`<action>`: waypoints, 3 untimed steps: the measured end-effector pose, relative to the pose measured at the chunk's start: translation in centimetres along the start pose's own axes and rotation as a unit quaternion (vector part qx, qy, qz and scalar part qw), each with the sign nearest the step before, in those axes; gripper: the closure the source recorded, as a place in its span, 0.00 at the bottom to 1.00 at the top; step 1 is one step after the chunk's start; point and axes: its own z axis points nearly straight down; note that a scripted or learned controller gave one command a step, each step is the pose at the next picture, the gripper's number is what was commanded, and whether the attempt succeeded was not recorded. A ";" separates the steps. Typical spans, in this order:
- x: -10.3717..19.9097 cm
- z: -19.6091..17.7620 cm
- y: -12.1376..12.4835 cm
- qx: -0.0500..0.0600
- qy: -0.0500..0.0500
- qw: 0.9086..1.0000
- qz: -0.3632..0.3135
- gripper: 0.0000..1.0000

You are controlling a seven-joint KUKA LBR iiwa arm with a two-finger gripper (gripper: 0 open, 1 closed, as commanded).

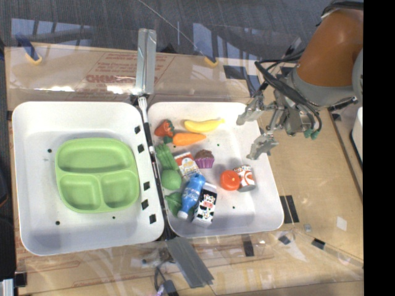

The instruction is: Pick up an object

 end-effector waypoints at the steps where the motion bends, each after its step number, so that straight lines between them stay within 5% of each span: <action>1: 3.3 17.0 -0.8 0.000 -0.001 1.000 0.028 0.00; 2: 7.6 17.8 5.2 -0.001 -0.001 0.997 0.082 0.00; 3: 1.9 17.7 9.5 0.003 -0.002 0.996 0.088 0.00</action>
